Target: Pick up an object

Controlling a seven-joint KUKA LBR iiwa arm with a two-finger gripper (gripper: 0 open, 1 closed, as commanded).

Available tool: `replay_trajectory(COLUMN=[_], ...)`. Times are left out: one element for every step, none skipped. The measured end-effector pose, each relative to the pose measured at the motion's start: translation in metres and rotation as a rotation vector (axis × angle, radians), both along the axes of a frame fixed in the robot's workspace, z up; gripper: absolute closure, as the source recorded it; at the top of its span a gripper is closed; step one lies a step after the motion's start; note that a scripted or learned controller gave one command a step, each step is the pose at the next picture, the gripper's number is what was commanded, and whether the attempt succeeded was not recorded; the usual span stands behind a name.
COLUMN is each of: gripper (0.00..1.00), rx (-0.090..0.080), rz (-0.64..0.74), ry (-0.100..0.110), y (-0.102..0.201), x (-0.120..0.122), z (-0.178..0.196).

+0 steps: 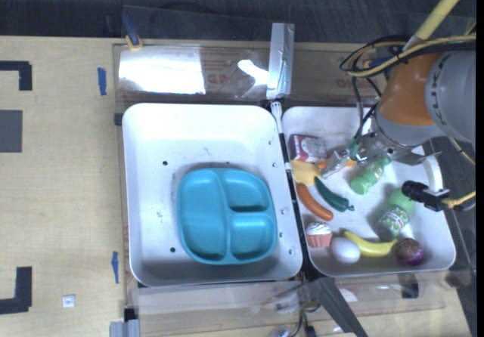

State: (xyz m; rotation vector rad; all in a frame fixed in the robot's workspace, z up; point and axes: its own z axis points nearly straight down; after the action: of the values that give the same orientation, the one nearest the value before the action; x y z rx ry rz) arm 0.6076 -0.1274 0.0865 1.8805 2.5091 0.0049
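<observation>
Your pincer (361,153) hangs low over the right bin (446,252) near its far edge, just above a green bottle (368,175); how wide it stands, you cannot tell. Nothing looks lifted yet, so grasping remains.

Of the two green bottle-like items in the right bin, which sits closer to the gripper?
The pale green bottle, right beside the gripper; the other green bottle lies further toward the bin's front.

Two shallow white bins sit side by side: the left bin (144,177) holds a blue compartmented plastic tray (224,213); the right bin (442,252) holds a yellow plastic banana (368,245) between a white egg (346,251) and a purple onion (409,251).
</observation>
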Motion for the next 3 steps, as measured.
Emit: replay_trajectory(gripper=[0.00, 0.00, 0.00], rx=[0.001, -0.002, 0.001], rz=[-0.047, 0.142, 0.173], ry=[0.009, 0.012, 0.006], y=[0.023, -0.060, -0.091], x=[0.044, 0.057, 0.009], z=[-0.001, 0.054, 0.023])
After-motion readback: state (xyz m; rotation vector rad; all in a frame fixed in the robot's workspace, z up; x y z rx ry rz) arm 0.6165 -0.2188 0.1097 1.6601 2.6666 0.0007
